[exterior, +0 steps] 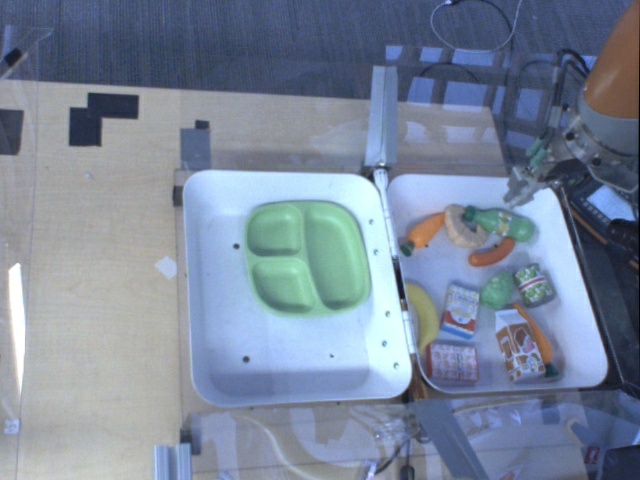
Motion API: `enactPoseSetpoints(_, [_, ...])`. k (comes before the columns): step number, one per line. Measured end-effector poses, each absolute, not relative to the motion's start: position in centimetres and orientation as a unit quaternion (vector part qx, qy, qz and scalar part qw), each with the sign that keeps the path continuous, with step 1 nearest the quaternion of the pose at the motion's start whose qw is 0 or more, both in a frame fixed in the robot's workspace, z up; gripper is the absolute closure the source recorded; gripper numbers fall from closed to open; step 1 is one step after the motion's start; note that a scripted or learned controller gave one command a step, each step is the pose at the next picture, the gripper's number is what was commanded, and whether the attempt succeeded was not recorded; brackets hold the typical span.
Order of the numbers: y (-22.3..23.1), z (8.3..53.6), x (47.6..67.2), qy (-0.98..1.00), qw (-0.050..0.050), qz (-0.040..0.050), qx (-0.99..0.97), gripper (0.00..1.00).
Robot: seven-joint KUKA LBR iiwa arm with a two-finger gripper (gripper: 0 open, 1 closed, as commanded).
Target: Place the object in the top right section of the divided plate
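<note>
A green divided plate (305, 258) lies in the left white bin (215, 358); it has two small sections on its left and one long section (337, 253) on its right. None of its sections holds anything. My gripper (522, 185) hangs over the far right corner of the right bin (590, 353), just beyond a green bottle (503, 224) and a red sausage (491, 254). I see nothing carried beneath it.
The right bin holds several toy foods: an orange carrot (425, 230), a bagel (461, 225), a banana (424, 313), a green pepper (497, 290), a can (535, 284) and small cartons (516, 346). A metal divider (381, 128) stands between the bins at the back.
</note>
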State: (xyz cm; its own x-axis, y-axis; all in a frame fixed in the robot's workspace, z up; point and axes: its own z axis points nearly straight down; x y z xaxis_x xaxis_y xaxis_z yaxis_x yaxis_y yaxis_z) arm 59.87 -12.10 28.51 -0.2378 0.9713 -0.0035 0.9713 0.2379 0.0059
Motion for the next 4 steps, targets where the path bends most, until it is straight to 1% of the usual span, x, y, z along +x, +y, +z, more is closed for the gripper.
enactPoseSetpoints(1, [-12.1,28.5,59.9,0.787,0.003,0.0013,0.617,0.00])
enactPoseSetpoints(2, [-10.2,25.5,61.2,0.779,0.003,0.0017,0.627,0.00])
enactPoseSetpoints(3, [-8.3,31.3,61.7,0.794,0.003,0.0024,0.608,0.00])
enactPoseSetpoints(4, [-10.3,29.6,52.5,0.813,0.003,0.0016,0.583,0.00])
